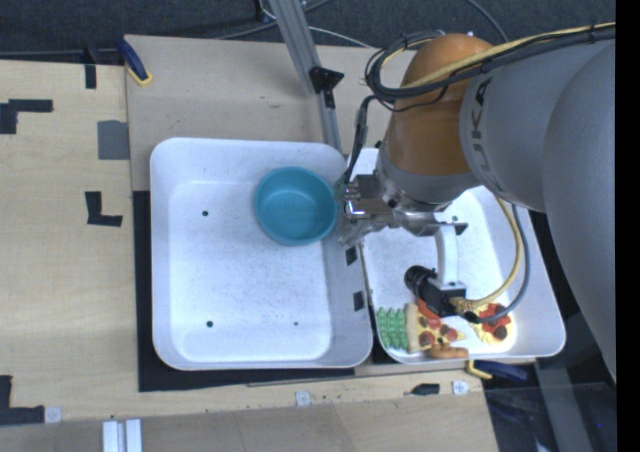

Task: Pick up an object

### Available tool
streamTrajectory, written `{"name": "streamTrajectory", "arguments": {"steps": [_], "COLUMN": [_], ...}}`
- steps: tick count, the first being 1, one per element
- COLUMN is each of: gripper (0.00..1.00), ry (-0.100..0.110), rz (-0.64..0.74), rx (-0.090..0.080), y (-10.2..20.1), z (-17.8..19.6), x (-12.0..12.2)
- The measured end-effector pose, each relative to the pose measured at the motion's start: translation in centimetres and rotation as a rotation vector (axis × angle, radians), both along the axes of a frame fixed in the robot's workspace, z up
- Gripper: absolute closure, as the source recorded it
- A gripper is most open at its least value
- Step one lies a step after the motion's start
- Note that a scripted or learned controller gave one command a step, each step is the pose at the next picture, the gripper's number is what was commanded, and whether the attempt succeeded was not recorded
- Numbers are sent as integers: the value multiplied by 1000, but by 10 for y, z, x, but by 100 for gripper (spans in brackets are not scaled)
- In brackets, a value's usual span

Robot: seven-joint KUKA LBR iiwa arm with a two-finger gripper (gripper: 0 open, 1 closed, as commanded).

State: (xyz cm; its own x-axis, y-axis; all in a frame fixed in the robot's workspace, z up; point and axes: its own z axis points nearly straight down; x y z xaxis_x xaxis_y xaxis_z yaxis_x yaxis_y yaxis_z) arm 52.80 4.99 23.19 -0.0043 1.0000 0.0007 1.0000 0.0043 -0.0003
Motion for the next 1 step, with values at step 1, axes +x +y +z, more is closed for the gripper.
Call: {"name": "streamTrajectory", "arguments": {"steps": [1], "gripper": [100], "ry": [1], "rz": [0], "rx": [-1], "y": [50], "z": [-12], "x": [-2]}}
